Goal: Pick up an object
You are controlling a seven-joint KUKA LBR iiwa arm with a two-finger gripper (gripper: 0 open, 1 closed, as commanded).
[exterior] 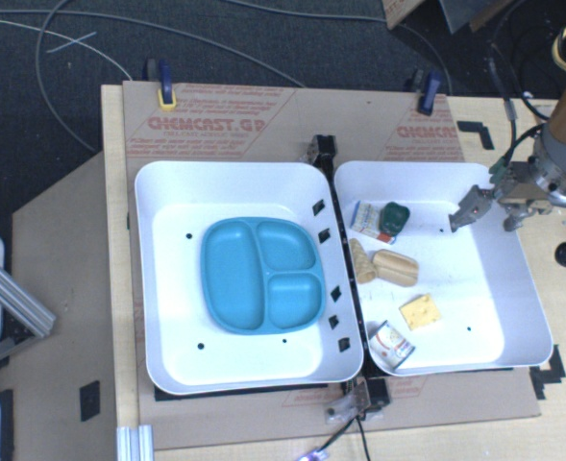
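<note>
The right bin (513, 296) holds several small objects along its left side. A dark green item (395, 217) lies beside a white packet (366, 219). Below them are a tan wooden block (396, 268) and a smaller tan piece (361, 260). Further down are a yellow wedge (419, 311) and a small tin-like item (390, 345) at the front left corner. My gripper (486, 217) hovers over the bin's upper right part, well right of the green item. It is open, with nothing between its fingers.
The left bin (167, 209) carries a blue divided plate (263, 275). A black divider with clips (332, 257) runs between the bins. Blue clamps (167, 92) hold the board at the back. Cables trail over the dark floor behind.
</note>
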